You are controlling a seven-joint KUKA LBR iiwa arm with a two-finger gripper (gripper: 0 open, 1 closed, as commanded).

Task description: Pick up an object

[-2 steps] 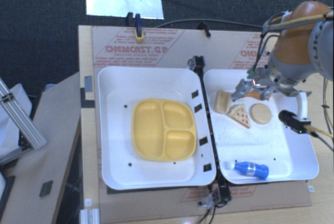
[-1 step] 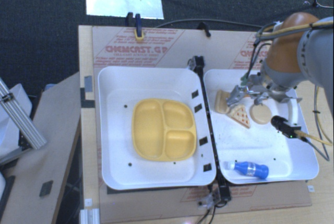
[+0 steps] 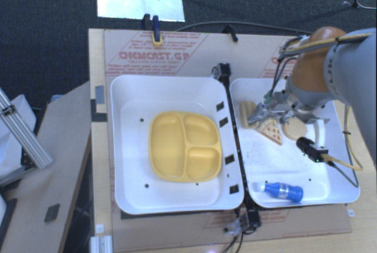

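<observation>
In the right bin (image 3: pixel 336 184) lie a tan ridged piece (image 3: pixel 245 109), an orange-and-tan wedge like a pizza slice (image 3: pixel 273 131), and a pale round piece (image 3: pixel 291 129) partly hidden under the arm. A blue bottle (image 3: pixel 283 190) lies on its side near the bin's front edge. My gripper (image 3: pixel 263 115) hangs low over the back left part of this bin, between the tan ridged piece and the wedge, close to both. Whether it touches either is unclear.
The left bin (image 3: pixel 126 128) holds a yellow divided plate (image 3: pixel 185 145). A black divider with clips (image 3: pixel 231 128) runs between the bins. A black cable connector (image 3: pixel 312 150) dangles from the arm over the right bin.
</observation>
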